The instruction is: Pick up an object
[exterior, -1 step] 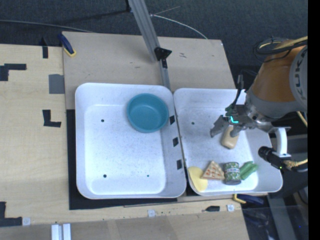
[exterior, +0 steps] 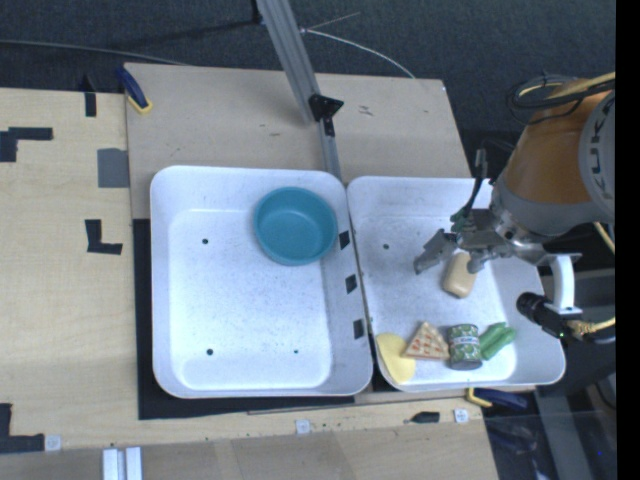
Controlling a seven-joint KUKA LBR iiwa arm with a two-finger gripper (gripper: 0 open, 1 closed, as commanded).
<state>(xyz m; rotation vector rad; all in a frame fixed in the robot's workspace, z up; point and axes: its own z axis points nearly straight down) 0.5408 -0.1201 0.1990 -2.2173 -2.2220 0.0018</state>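
Reaching in from the right, the gripper (exterior: 452,256) hangs over the upper middle of the right bin (exterior: 400,208). Its two dark fingers (exterior: 432,256) are spread apart, so it is open, and I see nothing between them. One finger points to the left and down; the other is near the top of a beige object (exterior: 459,278), a small rounded piece that lies on the bin floor just below the gripper. It seems that this finger touches the top of the beige object, but the view is too coarse here to be sure.

Along the near edge of the right bin lies a row of small things. At the left corner is a yellow piece (exterior: 395,358), next to it a tan triangle with a grid pattern (exterior: 428,342), then a small dark can (exterior: 463,347), and then a green object (exterior: 496,340) that lies tilted. The can is just beside the triangle and the green object.

The left bin (exterior: 190,298) holds a blue bowl (exterior: 295,225), upright, in its upper right part, near the wall between the bins.
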